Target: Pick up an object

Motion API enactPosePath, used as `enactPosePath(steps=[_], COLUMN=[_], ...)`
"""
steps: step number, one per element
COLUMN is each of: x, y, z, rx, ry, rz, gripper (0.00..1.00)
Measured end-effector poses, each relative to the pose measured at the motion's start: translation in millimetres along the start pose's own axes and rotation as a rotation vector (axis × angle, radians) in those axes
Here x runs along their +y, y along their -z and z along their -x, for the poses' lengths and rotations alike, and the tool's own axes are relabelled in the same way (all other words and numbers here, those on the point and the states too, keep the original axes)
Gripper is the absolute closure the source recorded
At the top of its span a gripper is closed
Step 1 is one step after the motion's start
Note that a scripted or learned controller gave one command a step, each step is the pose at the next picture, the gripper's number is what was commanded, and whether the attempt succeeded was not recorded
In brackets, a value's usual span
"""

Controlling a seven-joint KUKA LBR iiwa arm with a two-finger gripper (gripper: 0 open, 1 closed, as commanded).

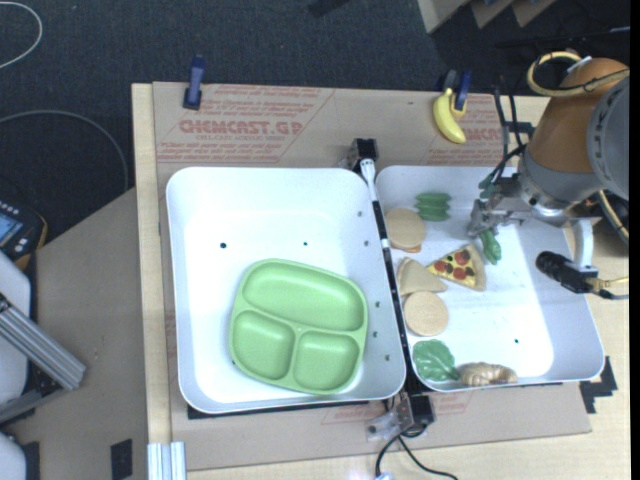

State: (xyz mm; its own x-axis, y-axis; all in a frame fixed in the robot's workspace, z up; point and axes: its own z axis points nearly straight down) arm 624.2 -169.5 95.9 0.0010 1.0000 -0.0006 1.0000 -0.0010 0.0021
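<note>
My gripper [489, 226] is low over the back of the right bin [560, 343]. A small dark green piece [491, 247] lies right at its tip; whether it is gripped I cannot tell. Just left of that is a pizza slice [458, 266]. Further left are a pale wedge [420, 276], a round bun [405, 229] and a green ridged piece [433, 205]. A round cookie [427, 314], a green leaf [433, 360] and a tan croissant [485, 373] lie toward the bin's front.
The left bin [200, 228] holds a green divided tray [298, 324]. A yellow banana [449, 118] rests on the board behind the right bin. Blue clamps [193, 83] sit on the board's back edge. The right bin's right half is bare white floor.
</note>
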Motion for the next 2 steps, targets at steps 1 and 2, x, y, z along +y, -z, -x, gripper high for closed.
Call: enactPosePath(steps=[1,2], x=[-41.3,-86.1], y=[39.4,69.1], z=[-57.4,-78.2], rx=[0.003,0.003], ry=[0.003,0.0], rz=[-0.007,-0.006], gripper=[1.0,1.0])
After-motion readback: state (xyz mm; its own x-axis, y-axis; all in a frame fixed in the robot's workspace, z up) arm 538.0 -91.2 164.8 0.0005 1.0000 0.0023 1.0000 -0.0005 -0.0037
